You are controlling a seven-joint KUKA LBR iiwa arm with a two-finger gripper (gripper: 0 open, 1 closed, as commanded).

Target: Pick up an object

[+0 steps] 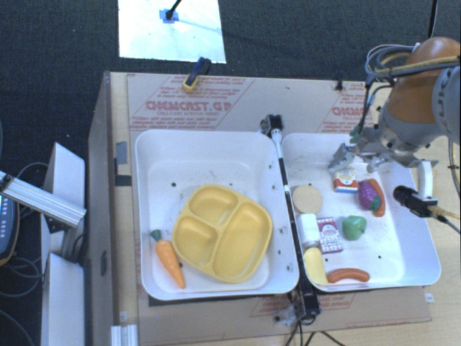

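Observation:
My gripper (358, 160) hangs over the back of the right bin (425, 262), its two silvery fingers spread apart with nothing between them. Just below it lies a small red and white box (346, 184). A purple and orange toy (372, 196) lies to the right of that box. Further forward are a green toy (354, 226), a beige round disc (307, 198), a red and white carton (330, 236), a white and yellow bottle (312, 255) and a sausage (348, 275).
The left bin (166, 157) holds a yellow divided plate (223, 233) and a carrot (169, 262). A black divider bar (284, 186) runs between the bins. A black cylinder (410, 200) on the arm juts over the right bin's right side.

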